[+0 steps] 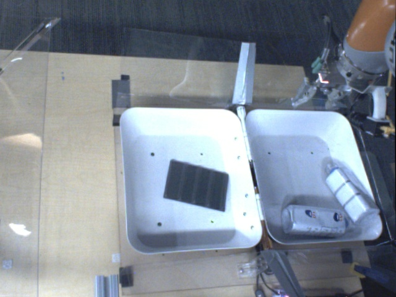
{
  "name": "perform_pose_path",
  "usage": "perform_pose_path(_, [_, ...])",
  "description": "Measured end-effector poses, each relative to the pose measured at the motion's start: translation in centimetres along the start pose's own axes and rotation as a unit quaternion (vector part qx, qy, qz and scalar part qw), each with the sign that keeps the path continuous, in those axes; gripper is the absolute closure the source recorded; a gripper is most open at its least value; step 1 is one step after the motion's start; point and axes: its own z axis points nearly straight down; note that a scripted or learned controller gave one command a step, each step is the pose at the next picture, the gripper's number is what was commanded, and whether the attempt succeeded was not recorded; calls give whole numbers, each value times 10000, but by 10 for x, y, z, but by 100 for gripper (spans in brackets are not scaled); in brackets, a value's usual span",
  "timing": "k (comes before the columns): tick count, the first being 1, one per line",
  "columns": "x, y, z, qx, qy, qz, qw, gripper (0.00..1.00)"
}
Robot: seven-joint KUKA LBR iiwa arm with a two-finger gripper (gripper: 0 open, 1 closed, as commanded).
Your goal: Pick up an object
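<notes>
**Basically not started: arm parked above the bins, nothing picked**

Gripper (322, 91) hangs past the far rim of the right bin (297, 125), up by the orange band of the arm (371, 23). It's small and cluttered with cables, so whether it is apart or together I cannot tell; nothing visible is held in it.

Candidates, all below the gripper toward the near side: a silvery tube or pouch (314, 220) lying flat along the right bin's near wall, and a white cylinder-like bottle (348, 193) just beside it, angled against the right wall. Off to the gripper's lower left, well apart, a dark ribbed flat pad (196, 185) lies in the left bin (142, 141).

Judgement: approach, descent, grasp and lift all remain. The right-bin items look nearest.
</notes>
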Motion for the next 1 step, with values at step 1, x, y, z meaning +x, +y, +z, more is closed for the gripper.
perform_pose_path(1, [-59, -67, 64, 3, -6, 126, 9999, 0])
